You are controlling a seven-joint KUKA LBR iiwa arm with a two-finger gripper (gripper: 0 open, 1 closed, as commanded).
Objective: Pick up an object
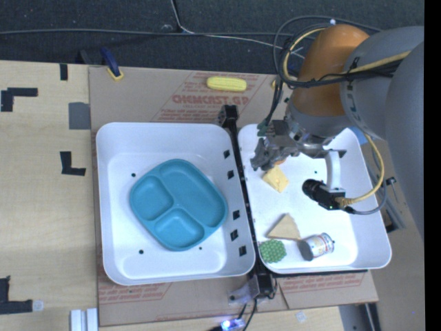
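Our gripper [267,158] hangs just above the cheese [276,180]; we cannot tell its finger state, so it may push the block away.

Glossy white plastic bins [110,185], smooth blue plastic tray [178,203], shiny metal can [317,245], matt cardboard [172,95] underneath.

Two white bins are seen side by side. A blue tray [178,203] lies in the left bin [110,185]. In the right bin [368,243], the gripper [267,158] is poised at about eleven o'clock from a yellow block [277,180], just beside it. A tan wedge [284,227], a green disc [273,251] and a small can [317,245] are grouped toward six o'clock. A yellow corn cob [226,83] lies on the cardboard [165,95] at twelve o'clock.
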